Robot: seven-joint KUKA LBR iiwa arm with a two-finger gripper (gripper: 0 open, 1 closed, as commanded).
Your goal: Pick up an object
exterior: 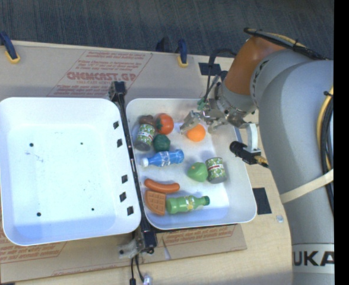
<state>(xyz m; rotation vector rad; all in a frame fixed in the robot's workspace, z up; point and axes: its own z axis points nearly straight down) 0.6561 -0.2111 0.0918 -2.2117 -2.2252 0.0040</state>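
Observation:
The right bin (241,202) holds several toy foods. An orange fruit (195,133) lies near its far right part, directly under my gripper (196,119), whose metal fingers straddle the fruit's top. Other items are a red tomato (165,123), a dark green vegetable (161,142), a tin can (144,135), a blue bottle (164,158), a green apple (197,171), a second can (215,170), a sausage (161,186), a waffle (155,202) and a green bottle (186,203). The fruit still rests in the bin.
The left bin (8,159) stands beside the right one, with a black hinge strip (124,153) between them. Blue clamps (8,48) hold the cardboard sheet at the back. My grey arm (293,129) covers the bench's right side.

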